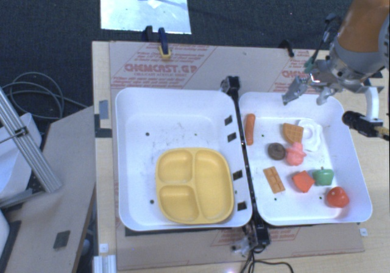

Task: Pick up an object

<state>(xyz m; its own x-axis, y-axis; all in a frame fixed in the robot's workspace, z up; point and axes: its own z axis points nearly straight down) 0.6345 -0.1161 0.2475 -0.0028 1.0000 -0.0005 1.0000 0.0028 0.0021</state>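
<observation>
Your gripper (309, 92) hangs above the far edge of the right bin (352, 144), its fingers spread apart and grasping nothing. The pickable objects lie in that bin: a carrot (249, 128) near the divider, a waffle (292, 133), a brown cookie (276, 151) and a tomato (337, 197). A yellow tray (195, 184) rests in the left bin (137, 144).

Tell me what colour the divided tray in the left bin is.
Pale yellow; the divided tray shows best in the camera view.
</observation>
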